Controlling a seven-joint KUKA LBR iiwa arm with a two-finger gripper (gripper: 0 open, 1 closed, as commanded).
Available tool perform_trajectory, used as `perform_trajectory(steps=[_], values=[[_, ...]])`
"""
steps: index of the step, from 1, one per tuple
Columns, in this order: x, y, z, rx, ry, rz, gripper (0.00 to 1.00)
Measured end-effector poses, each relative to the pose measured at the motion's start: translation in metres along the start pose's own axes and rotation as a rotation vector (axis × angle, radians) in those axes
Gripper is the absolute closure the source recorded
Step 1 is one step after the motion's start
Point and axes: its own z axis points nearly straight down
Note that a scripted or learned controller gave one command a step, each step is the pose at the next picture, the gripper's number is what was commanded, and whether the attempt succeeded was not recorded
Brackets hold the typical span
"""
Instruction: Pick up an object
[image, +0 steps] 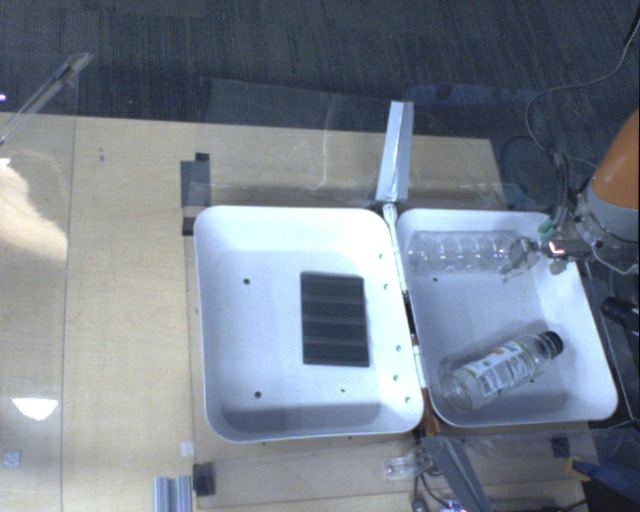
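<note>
Right bin (590, 330): clear plastic bottle (462, 251) lies on its side along the far wall | labelled bottle (500, 368) lies tilted near the front | end effector (555, 240) sits at the bin's far right corner, just beside the clear bottle's cap end; grip state cannot be told | left bin (230, 300) holds a dark ribbed block (335, 318).
</note>
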Motion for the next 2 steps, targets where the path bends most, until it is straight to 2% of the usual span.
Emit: perform_trajectory(steps=[1,2], values=[[0.007,-0.059,0.085,-0.007,-0.002,-0.117,0.0],[-0.001,-0.067,0.065,-0.002,-0.001,-0.013,0.0]])
